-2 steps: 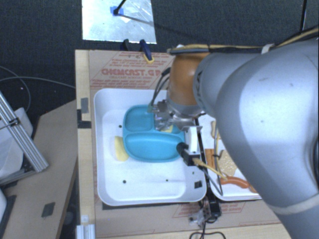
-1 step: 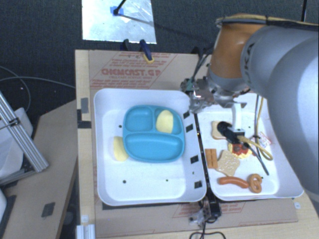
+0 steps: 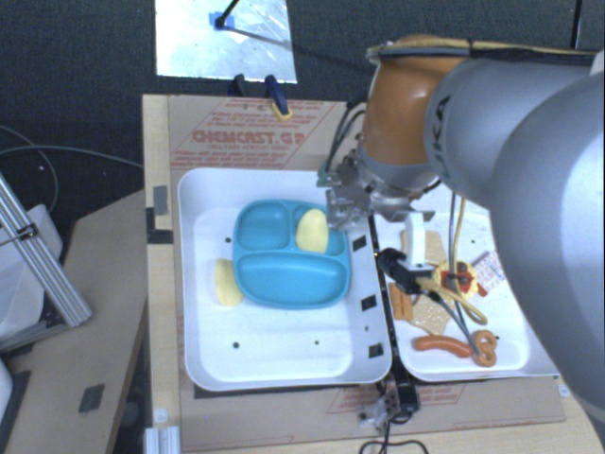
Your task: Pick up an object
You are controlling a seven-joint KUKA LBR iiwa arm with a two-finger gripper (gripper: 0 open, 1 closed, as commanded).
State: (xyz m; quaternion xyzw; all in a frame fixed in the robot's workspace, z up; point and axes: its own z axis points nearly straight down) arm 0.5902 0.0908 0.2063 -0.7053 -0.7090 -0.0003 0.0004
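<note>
Your arm [image 3: 492,112] comes in from the right and hangs low over the seam between the two white bins, orange band just above the wrist. The gripper [image 3: 342,206] sits at the right rim of the left bin [image 3: 203,348], right beside the upper right corner of the blue plate [image 3: 288,258]. You cannot tell how the gripper stands from this angle; the wrist body covers it.

Left bin: the blue divided plate lies near the middle. A pale yellow egg-shaped piece [image 3: 312,231] rests in the plate's upper right compartment, close to the gripper's lower left. A yellow block [image 3: 227,283] lies on the bin floor, touching the plate's left edge.

Right bin [image 3: 510,348]: a clutter of toy food. You can pick out a reddish sausage [image 3: 444,346] near the front, a pretzel shape [image 3: 484,344] just beside it, a tan cracker [image 3: 430,315] behind those, and a red-and-white printed card [image 3: 487,270] further right. Nothing shows lifted off either bin.
</note>
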